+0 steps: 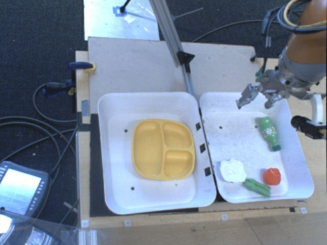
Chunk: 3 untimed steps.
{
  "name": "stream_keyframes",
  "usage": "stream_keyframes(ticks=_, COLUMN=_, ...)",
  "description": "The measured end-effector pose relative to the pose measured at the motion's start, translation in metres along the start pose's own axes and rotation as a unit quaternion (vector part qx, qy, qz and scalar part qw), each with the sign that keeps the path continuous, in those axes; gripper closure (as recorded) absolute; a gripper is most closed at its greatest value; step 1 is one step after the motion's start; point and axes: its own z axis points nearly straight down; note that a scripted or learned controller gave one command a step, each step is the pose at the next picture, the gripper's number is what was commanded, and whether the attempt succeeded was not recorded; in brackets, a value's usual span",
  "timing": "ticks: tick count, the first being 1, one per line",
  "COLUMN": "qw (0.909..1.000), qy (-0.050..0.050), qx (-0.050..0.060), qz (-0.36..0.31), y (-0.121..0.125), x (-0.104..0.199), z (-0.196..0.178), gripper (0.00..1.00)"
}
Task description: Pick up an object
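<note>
From my seat I can see the jaws (259,97) hanging over the far edge of the right bin (301,162), spread apart with nothing between them and touching nothing. The two fingers (247,96) point down and toward the camera, and the grey wrist with its orange band rises behind them at the top right.

Taking the right bin as my landmark and reading left to right: well to its left, in the neighbouring left bin (115,188), lies a yellow divided plate (163,149) with three compartments, flat and centred. Inside the right bin, near its front left, sits a small white lumpy object (233,170). Just beside that, touching or nearly touching its lower right edge, is a short green piece (257,187) lying at a slant. Next comes a small red-orange object (272,176) near the front right. Farther back, below and to the right of the jaws, a green bottle (268,132) with a white label lies on its side, cap toward the front.

The bins rest on a pale table (133,65). A slanted metal pole (166,22) crosses behind them. Left of the table, cables (30,131) trail over dark carpet, and a handheld control pendant (20,188) sits at the bottom left.
</note>
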Motion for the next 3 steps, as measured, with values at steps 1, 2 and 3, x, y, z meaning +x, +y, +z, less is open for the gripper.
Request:
stream_keyframes(ticks=1, qw=1.0000, qy=0.000, qx=0.000, qz=0.001, y=0.000, x=0.000, z=0.000, gripper=0.00)
stream_keyframes(ticks=2, qw=1.0000, qy=0.000, qx=0.002, qz=0.002, y=0.003, x=0.002, z=0.042, gripper=0.00)
stream_keyframes(ticks=3, qw=1.0000, qy=0.000, qx=0.002, qz=0.003, y=0.001, x=0.004, z=0.084, gripper=0.00)
